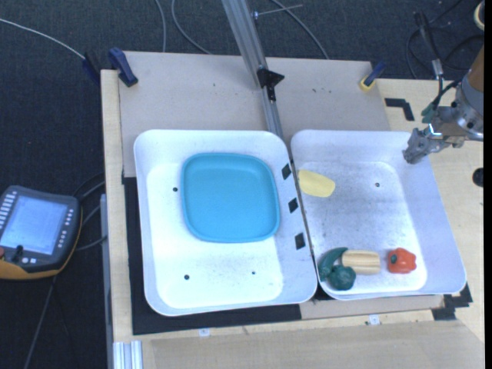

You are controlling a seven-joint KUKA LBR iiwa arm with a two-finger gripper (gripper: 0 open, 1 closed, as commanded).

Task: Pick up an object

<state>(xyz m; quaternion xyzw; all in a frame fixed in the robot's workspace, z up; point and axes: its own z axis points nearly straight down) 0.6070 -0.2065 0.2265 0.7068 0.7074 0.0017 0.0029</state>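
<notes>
Gripper point(416, 149) at right bin's point(430, 198) upper right edge, finger state can't tell, nothing visibly held; yellow piece point(316, 184), green pepper point(337, 268), tan cylinder point(361, 262), red pepper point(400, 260) inside; no readable labels

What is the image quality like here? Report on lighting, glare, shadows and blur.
Camera view: lighting is even and soft, with no harsh glare on the white bins; the blue plate shows a mild sheen; shadows are faint, just a thin dark line under the bin edges; the toy vegetables are reasonably sharp; the tool at the right looks slightly soft, its details hard to make out.
</notes>
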